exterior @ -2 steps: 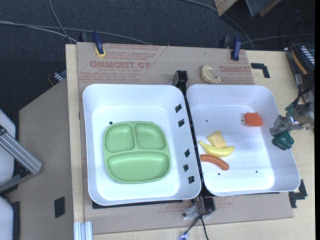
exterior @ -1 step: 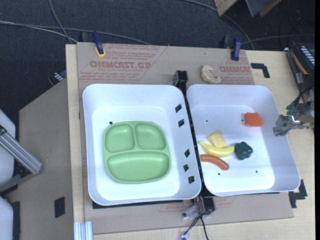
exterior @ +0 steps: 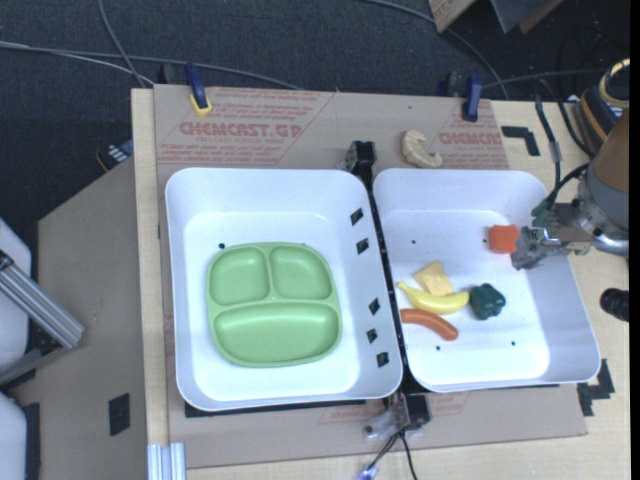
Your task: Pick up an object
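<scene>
The right bin (exterior: pixel 450 200) holds several small toy foods: an orange block (exterior: pixel 502 237) near its right wall, a pale yellow wedge (exterior: pixel 432 275), a yellow banana (exterior: pixel 438 301), a dark green piece (exterior: pixel 487 302) and an orange-red sausage (exterior: pixel 429 323). My gripper (exterior: pixel 530 249) reaches in over the bin's right edge, just right of the orange block and above the green piece. Nothing shows between its fingers.
The left bin (exterior: pixel 190 218) carries a green divided tray (exterior: pixel 272 303). A tan, curved object (exterior: pixel 421 148) lies on the cardboard behind the right bin. Blue clamps (exterior: pixel 199 90) pin the board's back edge. Cables run across the dark floor behind.
</scene>
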Available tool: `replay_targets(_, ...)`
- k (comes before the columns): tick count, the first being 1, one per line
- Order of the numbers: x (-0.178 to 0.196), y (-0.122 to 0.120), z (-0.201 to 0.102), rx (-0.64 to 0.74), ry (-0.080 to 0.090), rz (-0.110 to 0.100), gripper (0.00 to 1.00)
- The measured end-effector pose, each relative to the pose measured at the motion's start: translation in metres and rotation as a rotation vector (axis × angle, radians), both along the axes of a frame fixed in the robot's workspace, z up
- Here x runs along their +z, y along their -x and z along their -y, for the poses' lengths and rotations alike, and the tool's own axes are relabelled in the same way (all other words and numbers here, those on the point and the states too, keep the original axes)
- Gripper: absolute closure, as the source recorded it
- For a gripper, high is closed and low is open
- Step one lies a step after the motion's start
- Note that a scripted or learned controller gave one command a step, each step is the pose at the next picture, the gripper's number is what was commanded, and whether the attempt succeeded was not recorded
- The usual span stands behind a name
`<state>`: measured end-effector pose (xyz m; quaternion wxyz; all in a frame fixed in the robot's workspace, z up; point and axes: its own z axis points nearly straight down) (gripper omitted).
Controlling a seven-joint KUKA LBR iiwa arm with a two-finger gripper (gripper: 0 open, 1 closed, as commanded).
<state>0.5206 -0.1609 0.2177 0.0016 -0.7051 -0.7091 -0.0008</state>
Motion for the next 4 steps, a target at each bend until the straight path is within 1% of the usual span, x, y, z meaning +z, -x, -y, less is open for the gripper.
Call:
replay_targets(1, 0.007, -0.009, -0.05, 0.001, 0.001, 0.002, 1.0)
replay_targets(2, -0.001, -0.027, -0.095, 0.001, 0.001, 0.002, 1.0)
replay_targets(3, 0.011, -0.045, -0.141, 0.001, 0.001, 0.004, 1.0)
replay_targets(4, 0.011, -0.069, -0.184, 0.0, 0.001, 0.004, 1.0)
